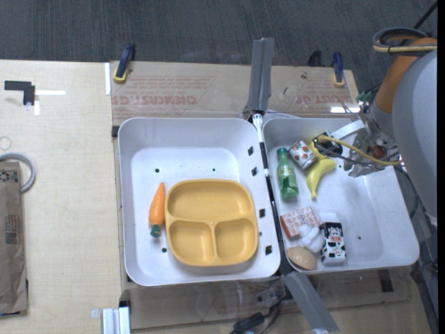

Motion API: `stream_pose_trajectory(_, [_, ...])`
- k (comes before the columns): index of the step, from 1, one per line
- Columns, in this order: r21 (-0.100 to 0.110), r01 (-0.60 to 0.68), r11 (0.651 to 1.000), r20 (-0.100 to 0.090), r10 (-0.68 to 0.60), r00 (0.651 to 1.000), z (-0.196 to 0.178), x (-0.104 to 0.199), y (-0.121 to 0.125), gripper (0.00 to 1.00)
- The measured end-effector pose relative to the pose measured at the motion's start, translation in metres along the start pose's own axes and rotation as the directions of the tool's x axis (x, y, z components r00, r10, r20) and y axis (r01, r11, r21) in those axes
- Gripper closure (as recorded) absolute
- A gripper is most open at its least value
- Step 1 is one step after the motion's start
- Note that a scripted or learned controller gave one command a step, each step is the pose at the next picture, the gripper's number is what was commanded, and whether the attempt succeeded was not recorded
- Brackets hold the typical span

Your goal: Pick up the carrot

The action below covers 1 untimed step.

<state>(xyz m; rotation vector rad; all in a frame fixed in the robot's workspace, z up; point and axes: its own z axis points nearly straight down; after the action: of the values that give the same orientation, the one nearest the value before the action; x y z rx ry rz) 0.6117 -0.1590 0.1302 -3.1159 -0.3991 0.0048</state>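
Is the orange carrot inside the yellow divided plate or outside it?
Outside. The orange carrot lies on the left white bin's floor, beside the left rim of the yellow divided plate.

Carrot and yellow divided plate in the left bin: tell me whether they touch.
Cannot tell. In the camera view the carrot lies right beside the yellow divided plate's left rim, with no plain gap or contact.

The carrot point(158, 206) lies in the left bin point(139, 145), just beside the yellow tray point(211, 221).
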Motion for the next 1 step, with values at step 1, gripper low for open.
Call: stream_pose_trajectory(1, [-0.001, 0.248, 0.969, 0.000, -0.248, 0.969, -0.0786, 0.0114, -0.0139, 1.00])
